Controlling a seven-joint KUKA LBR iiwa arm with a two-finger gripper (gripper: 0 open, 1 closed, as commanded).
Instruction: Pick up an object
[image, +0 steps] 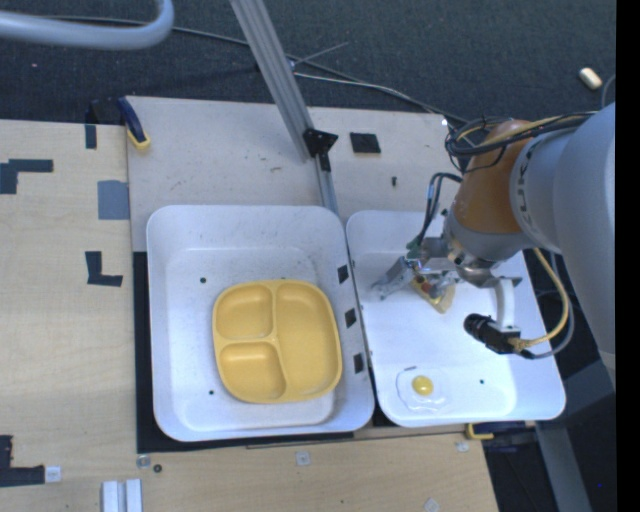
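Nearest, a flat white-and-yellow fried-egg toy (421, 387) lies at the front of the right white bin (500, 400). In the left white bin (180, 300) sits a yellow three-compartment plastic plate (277, 340). Farther back, the end effector (432, 285) hangs low over the right bin with something small and tan at its tip; I cannot tell its state. This looks like the grasping step; next, a lift should show whether anything is held.

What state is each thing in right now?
yellow divided plate: lying flat, right side up, in the left bin.
fried egg toy: flat on the floor of the right bin, near its front edge.
gripper: low over the right bin, with a small object under its tip.
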